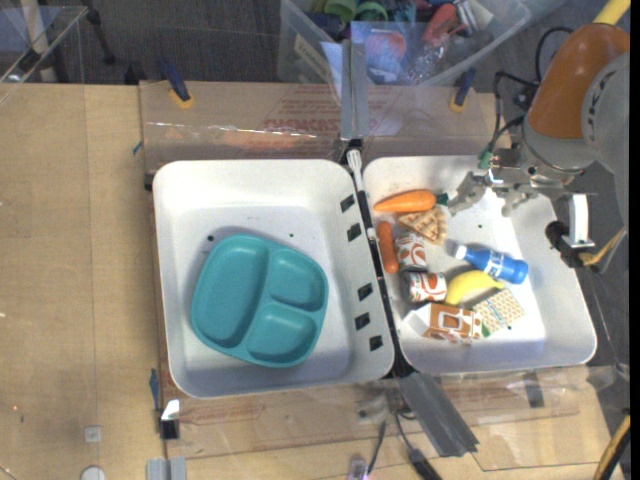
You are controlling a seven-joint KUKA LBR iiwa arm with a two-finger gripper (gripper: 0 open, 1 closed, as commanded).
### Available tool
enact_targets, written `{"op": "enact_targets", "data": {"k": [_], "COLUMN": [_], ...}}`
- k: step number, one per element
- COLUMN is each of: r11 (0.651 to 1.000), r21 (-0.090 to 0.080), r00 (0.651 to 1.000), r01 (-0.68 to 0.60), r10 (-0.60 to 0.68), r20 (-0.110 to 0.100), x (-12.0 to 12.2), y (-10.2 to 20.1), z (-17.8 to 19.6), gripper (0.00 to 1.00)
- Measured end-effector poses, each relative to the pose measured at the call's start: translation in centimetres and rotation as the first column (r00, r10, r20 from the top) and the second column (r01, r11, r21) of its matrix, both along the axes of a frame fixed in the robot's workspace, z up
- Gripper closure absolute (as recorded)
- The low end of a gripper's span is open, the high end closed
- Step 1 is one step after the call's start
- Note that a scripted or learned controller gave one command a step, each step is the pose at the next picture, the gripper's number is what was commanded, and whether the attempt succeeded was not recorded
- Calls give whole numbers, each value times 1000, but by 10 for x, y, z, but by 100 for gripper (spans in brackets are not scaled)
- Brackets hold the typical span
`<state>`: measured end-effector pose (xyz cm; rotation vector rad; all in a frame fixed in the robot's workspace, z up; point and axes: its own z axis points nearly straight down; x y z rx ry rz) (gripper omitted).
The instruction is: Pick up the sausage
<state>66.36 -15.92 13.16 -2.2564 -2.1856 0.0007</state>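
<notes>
Slim reddish-brown sausage (386,246): flat in right white bin (560,313), against divider wall, just below orange carrot (405,202). Tool (492,180): above bin's far edge, well apart from sausage; finger state indeterminate. Wall proximity likely limits finger clearance.

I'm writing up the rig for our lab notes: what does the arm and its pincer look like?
The arm is grey with a rounded orange band above the wrist. Black cables loop beside it. The pincer is a slim silvery metal assembly, with a white block mounted nearby.
</notes>
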Motion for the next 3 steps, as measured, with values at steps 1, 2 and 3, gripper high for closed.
{"op": "enact_targets", "data": {"k": [1, 2, 3], "r11": [992, 982, 992], "r21": [0, 6, -4], "r00": [992, 981, 992], "r01": [123, 191, -124], "r10": [-123, -191, 124], "r20": [15, 22, 19], "x": [8, -71, -35], "y": [64, 66, 62], "z": [-36, -36, -36], "gripper": [0, 0, 0]}}
